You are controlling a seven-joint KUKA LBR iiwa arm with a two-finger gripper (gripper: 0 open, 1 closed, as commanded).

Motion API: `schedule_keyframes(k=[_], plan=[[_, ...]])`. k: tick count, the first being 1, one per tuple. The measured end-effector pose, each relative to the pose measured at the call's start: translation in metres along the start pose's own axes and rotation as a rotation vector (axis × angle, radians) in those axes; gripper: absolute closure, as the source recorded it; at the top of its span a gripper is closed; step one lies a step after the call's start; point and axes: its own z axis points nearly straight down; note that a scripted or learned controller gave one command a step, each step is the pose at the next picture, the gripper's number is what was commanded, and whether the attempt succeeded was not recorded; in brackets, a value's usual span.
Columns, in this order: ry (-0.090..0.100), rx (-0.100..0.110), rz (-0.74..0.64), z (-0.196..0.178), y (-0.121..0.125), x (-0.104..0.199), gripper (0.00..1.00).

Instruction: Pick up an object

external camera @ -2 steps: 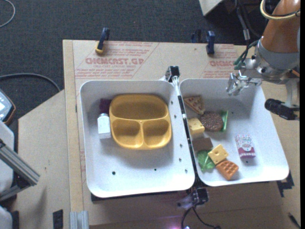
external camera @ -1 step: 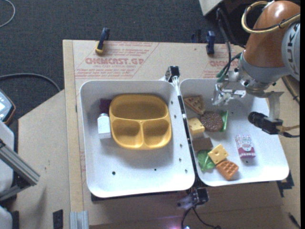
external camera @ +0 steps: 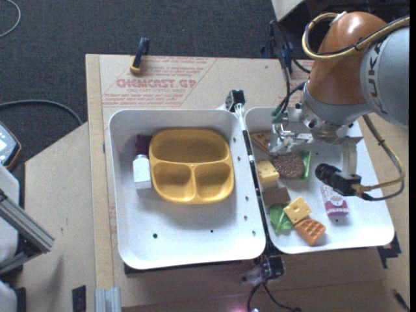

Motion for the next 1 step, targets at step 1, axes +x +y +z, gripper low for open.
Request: schedule_keyframes(k=[1], plan=[[0.0, -0.001, 0.0, -0.0111, -0.0318, 0.0405, 1.0]])
